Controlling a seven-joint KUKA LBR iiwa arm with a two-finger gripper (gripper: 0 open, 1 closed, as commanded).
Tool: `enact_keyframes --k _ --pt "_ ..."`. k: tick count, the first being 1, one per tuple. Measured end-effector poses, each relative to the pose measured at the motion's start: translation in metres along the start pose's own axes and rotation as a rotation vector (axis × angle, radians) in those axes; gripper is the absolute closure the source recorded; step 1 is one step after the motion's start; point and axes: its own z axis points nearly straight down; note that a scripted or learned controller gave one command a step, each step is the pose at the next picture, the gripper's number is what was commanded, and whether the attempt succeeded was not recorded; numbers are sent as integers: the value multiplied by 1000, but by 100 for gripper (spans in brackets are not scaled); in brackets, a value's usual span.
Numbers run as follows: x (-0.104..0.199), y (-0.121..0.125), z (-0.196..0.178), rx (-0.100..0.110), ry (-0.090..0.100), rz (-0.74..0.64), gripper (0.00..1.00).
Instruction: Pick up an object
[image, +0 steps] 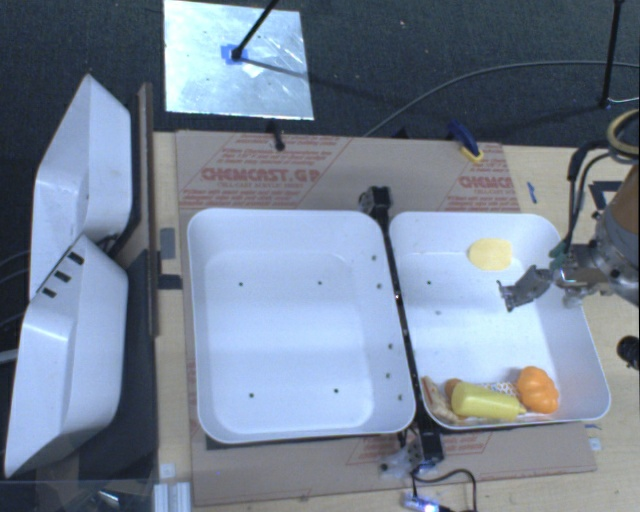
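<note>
Bench (560, 175), tan board with red lettering, carrying two shallow white bins side by side; left bin (215, 330), nothing lying in it, only small dark dots on its floor; right bin (440, 310), holding every candidate object; arm (622, 240) entering over the right bin's right edge; claw (521, 290) hanging above the right half of that bin, nothing visible between its tips, though whether spread or pressed together cannot be told at this size; yellow cylinder (485, 402) lying along the bin's near edge; pale yellow disc (491, 254) flat near the far edge, just beyond the claw; orange fruit (537, 389) at the near right corner, touching the cylinder's end; small brown piece (453, 387) at the cylinder's other end. Risks, as judged: the disc lies too flat for the tips to get under; the near-edge items are crowded against the wall, so a descent there may strike the rim or nudge neighbours rather than seize one.
</note>
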Motion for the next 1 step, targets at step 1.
enact_keyframes --k 1 --pt "-38 28 35 3 1 -2 0"
